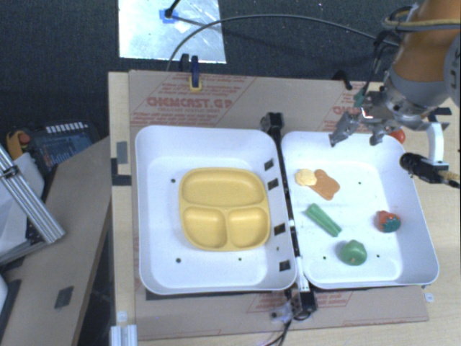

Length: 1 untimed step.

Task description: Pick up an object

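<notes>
The right bin (410,193) holds a yellow and orange flat piece (318,182) near its back left, a green stick (322,219) in the middle, a green rounded item (353,252) at the front and a small red and teal item (387,222) at the right. My gripper (357,133) hangs above the right bin's back edge, open, with nothing between its fingers. It stands well above and behind the yellow and orange piece.
The left bin (155,193) bears a yellow tray (222,208) with three compartments. A black divider (281,193) runs between the bins. Cardboard lies under both bins, and a foil sheet (169,20) lies at the back.
</notes>
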Each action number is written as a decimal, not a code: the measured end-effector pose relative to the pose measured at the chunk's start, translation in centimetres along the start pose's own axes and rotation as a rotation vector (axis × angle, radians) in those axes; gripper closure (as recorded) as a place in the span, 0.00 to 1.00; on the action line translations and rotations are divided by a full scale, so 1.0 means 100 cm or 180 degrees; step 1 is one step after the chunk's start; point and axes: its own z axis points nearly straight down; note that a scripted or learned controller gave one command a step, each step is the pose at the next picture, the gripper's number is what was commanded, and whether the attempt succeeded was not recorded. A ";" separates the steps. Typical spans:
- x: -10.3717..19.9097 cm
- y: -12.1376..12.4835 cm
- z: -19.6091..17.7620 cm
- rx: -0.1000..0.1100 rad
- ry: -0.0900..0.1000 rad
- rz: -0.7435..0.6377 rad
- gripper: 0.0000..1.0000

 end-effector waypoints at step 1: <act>0.000 0.002 -0.007 -0.0038 -0.0004 -0.0006 0.00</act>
